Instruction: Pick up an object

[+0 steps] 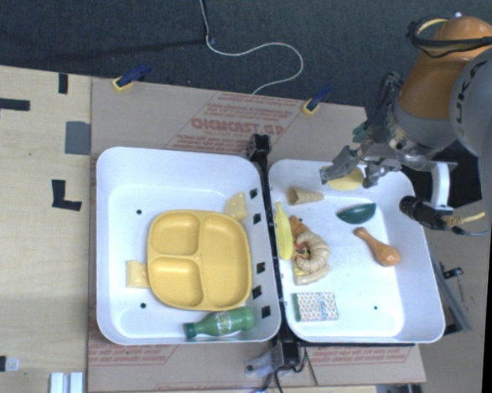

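The gripper (354,171) hangs over the far part of the right bin (414,317), w/ its two dark fingers spread apart. Between and just behind them lies a pale yellow piece (345,183); the fingers seem to stand around it, but I cannot tell if they really touch it. The arm (443,75) comes in from the right, grey w/ an orange band.

Near the gripper, in the same bin: a small tan wedge (305,196) to its left, a dark green leaf-like piece (357,213) just in front, and a brown drumstick shape (378,248) further front. At the left wall of this bin lie a yellow banana (284,234) and a curled shrimp-like toy (311,256), touching. A small patterned packet (316,306) is at the front.

The left bin (114,224) holds a yellow divided plate (200,259), a green bottle (220,324) lying in front of it, and pale wedges beside it.
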Controlling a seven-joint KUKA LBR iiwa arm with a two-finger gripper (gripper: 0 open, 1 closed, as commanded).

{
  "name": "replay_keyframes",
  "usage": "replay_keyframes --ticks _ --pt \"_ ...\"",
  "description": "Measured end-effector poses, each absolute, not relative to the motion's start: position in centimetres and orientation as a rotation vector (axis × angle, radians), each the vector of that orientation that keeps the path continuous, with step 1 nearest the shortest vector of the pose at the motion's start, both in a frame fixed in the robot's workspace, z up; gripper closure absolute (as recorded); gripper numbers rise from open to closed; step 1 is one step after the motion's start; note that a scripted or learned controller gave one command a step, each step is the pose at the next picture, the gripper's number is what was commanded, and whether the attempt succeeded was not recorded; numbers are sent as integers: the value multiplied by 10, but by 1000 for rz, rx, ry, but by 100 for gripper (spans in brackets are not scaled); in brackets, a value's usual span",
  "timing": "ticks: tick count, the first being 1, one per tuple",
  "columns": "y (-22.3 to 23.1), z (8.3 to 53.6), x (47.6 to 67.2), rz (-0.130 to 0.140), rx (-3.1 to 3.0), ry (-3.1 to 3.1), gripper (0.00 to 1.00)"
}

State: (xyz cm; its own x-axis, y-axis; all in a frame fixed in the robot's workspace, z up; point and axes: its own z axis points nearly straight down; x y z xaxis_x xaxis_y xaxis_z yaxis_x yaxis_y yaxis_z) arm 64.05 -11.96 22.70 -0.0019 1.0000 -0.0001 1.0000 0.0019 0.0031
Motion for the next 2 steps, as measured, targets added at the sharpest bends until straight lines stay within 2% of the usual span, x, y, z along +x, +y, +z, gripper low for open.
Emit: replay_keyframes --ticks 1,2 --pt "-65 215 645 0 2216 2229 100" --pt "-5 227 643 2 2214 2232 100"
